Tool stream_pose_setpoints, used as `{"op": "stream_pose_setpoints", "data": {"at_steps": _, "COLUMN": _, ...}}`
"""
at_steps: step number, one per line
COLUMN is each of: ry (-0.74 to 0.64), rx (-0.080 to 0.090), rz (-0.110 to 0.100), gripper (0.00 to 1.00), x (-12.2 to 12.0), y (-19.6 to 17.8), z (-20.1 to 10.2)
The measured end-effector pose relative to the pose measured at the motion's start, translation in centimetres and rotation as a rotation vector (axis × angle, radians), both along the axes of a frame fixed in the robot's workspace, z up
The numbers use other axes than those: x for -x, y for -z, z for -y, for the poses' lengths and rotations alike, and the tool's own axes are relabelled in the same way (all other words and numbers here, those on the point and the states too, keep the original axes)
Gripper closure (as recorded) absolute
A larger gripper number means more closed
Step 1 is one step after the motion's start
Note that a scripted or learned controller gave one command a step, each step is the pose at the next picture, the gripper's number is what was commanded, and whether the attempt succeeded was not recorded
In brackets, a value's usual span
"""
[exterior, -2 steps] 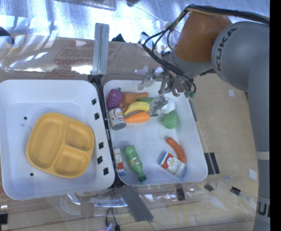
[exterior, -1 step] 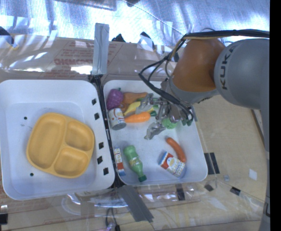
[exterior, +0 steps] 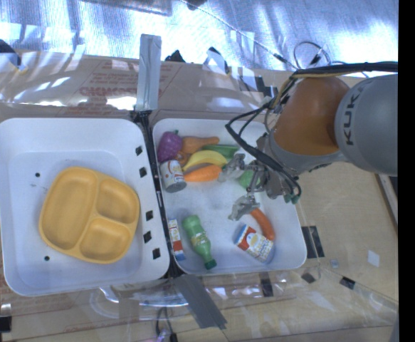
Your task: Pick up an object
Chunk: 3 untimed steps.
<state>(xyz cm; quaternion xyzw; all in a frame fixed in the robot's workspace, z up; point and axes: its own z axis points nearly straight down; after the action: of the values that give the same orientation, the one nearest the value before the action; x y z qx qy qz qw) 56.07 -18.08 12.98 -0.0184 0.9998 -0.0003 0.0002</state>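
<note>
Two white bins side by side on the table [exterior: 349, 205]. Left bin [exterior: 22, 148]: a yellow divided plate [exterior: 88, 214]. Right bin [exterior: 214, 263]: purple grapes [exterior: 169, 146], a banana [exterior: 204, 159], a carrot [exterior: 203, 174] and a green vegetable [exterior: 222, 149] clustered near the far wall; a can [exterior: 172, 175] beside the left wall; a green bottle [exterior: 198, 241] and a small carton [exterior: 175, 239] near the front; a red-and-white pouch [exterior: 253, 242] with an orange sausage [exterior: 263, 223] just beside it. The arm [exterior: 349, 123] reaches in from the right; the gripper [exterior: 248, 184] hangs over the right bin's middle, above the sausage.
</note>
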Motion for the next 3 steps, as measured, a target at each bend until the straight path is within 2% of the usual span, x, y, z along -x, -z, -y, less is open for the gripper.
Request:
{"op": "stream_pose_setpoints", "data": {"at_steps": 1, "ry": -0.127, "rx": 0.001, "rz": 0.009, "gripper": 0.00, "x": 2.5, "y": 3.3, "z": 2.8}}
{"op": "stream_pose_setpoints", "data": {"at_steps": 2, "ry": -0.215, "rx": 0.000, "rz": 0.002, "gripper": 0.00, "x": 5.4, "y": 3.7, "z": 2.8}}
{"op": "stream_pose_setpoints", "data": {"at_steps": 3, "ry": -0.223, "rx": 0.001, "rz": 0.006, "gripper": 1.00, "x": 5.1, "y": 2.6, "z": 2.6}}
